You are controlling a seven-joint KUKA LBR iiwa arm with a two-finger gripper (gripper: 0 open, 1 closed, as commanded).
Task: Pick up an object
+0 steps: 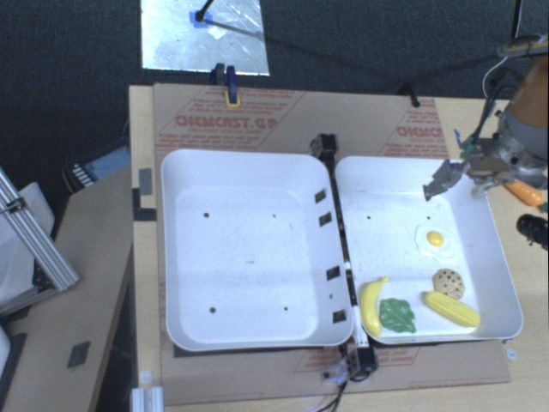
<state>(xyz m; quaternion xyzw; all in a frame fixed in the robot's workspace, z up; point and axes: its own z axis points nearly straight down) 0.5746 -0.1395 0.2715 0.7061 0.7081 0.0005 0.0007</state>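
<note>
End effector [446,178], grip state unclear, above right bin [377,178]; egg [435,239], cookie [448,282] nearby.

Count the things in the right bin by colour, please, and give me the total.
Yellow: 2, the banana and the corn.
Green: 1, a leafy piece.
Brown: 1, the cookie.
White with a yellow middle: 1, the fried egg.
Total: 5

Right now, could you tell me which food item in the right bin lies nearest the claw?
The fried egg, lying just below the claw; the cookie, corn, banana and green leaf sit farther down.
</note>
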